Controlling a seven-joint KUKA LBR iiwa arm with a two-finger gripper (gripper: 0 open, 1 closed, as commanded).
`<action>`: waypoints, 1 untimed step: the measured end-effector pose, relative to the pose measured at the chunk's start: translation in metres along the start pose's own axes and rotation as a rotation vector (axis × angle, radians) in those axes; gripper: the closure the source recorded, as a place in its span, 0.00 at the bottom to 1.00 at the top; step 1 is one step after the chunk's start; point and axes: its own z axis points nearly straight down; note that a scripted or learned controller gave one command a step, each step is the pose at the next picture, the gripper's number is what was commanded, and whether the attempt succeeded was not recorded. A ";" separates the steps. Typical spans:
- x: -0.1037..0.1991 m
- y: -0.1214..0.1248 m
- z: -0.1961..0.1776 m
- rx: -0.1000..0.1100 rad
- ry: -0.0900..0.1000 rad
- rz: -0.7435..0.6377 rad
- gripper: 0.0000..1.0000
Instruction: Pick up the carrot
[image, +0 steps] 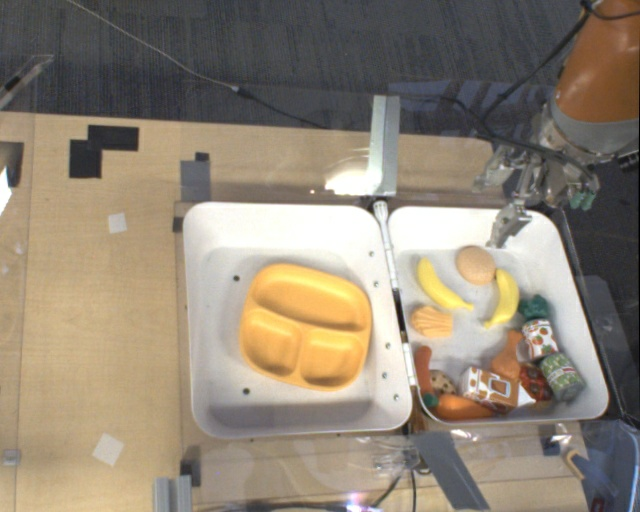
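Observation:
The carrot is an orange, tapered piece lying at the near edge of the right bin, partly tucked under a small carton. My gripper hangs over the far edge of that bin, well behind the carrot and apart from it. It is just beyond a tan round roll. Nothing shows in its grasp.
The right bin also holds two bananas, a shell-shaped pastry, a red sausage, two small cans and a green item. A yellow compartment plate lies in the left bin.

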 end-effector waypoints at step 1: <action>0.083 -0.010 0.004 0.001 0.000 -0.134 0.00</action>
